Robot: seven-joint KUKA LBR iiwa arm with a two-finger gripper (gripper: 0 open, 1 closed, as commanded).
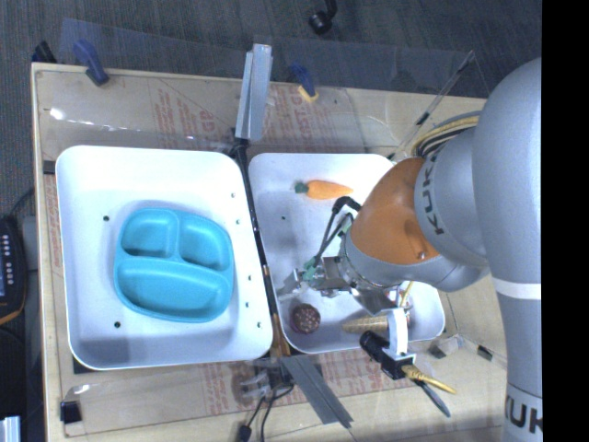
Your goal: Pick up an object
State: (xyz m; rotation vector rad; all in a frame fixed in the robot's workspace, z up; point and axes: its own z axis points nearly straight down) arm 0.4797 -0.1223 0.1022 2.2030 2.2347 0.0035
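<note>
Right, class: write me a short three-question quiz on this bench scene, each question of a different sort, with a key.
1. True or false: the blue plastic divided plate lies in the left white bin.
2. Which toy lies near the far wall of the right white bin? A) small orange carrot B) yellow banana C) red apple
3. Fill in: the round dark brown object lies near the right bin's ____ corner, by the divider.

Key: 1 true; 2 A; 3 near.
</note>
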